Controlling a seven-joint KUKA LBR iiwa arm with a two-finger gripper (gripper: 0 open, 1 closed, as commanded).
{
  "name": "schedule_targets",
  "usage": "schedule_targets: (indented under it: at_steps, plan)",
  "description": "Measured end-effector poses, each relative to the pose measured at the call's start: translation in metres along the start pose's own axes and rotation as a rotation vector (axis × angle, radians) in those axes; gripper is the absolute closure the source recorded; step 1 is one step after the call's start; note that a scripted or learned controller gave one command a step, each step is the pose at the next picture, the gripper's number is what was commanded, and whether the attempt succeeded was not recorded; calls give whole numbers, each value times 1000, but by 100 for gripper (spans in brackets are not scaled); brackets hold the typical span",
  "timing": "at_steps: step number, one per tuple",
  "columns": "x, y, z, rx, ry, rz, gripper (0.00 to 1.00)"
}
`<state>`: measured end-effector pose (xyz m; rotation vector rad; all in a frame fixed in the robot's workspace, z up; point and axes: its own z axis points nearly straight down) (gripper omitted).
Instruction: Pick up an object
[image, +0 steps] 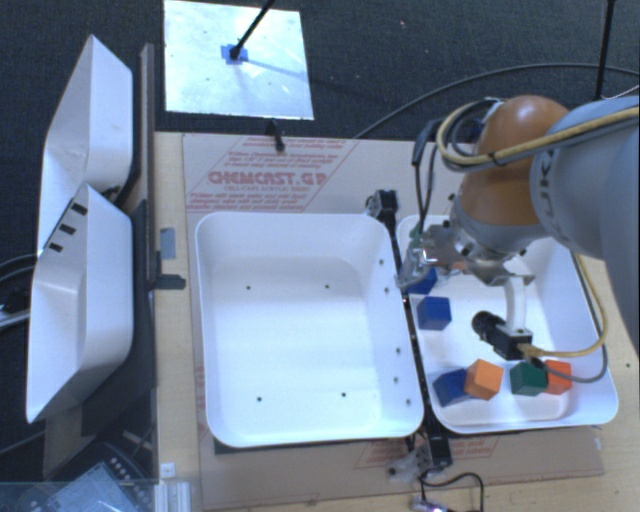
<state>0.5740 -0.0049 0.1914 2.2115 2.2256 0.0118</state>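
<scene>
Over the right bin: I see the tool (425, 262) low at the upper left part of this bin, close to the wall that it shares with the left bin.
Arm: the grey arm (590, 170) comes in from the right side, and its orange band (510, 160) is above the wrist, over the top part of the right bin.
Tool state: I cannot tell how far it is open; the wrist covers most of it, and I see no block clearly between its tips.
Right bin (590, 400): white and shallow; it carries all the blocks.
Blue blocks: one blue cube (434, 313) lies just below the tool; a second blue block (424, 283) is partly hidden directly at the tool, and I cannot tell if they touch; a third blue block (450, 386) lies near the bottom edge.
Orange cube (484, 379): just beside the third blue block, on its right.
Green cube (528, 378): right of the orange cube, with a red-orange block (559, 375) touching it on the far side.
Black part (497, 333): a dark piece with a yellow cable (575, 350) hangs above the green cube.
Left bin (300, 330): white, beside the right bin on the surface (190, 300).
Printed sheet (270, 175): it lies under the bins, with red letters.
</scene>
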Motion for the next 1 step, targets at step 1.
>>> schedule_targets:
  at_steps: [1]
  plan:
    - [64,-10,5,9,-1,0,100]
